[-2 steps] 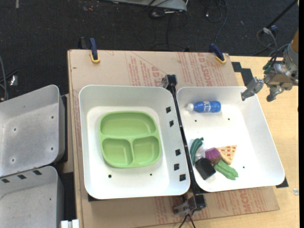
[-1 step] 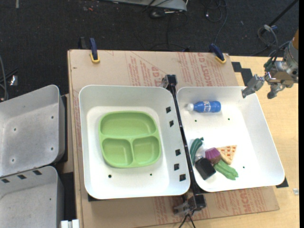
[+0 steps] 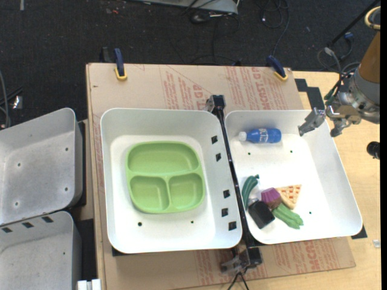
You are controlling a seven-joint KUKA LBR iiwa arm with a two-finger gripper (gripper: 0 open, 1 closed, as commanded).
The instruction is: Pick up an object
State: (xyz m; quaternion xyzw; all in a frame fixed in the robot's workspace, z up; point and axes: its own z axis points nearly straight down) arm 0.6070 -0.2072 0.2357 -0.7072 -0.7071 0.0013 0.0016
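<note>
Glossy plastic tray [image 3: 164, 177] (green) — smooth white bins [image 3: 115, 180].

A green divided plate [image 3: 164, 176] sits in the left bin [image 3: 115, 162]; two clamps [image 3: 120, 65] grip the board's [image 3: 163, 83] far edge.

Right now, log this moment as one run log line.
gripper: open, above right bin's far right edge, holding nothing | blue bottle: lying in right bin | green tray: left bin | pick: not yet
</note>
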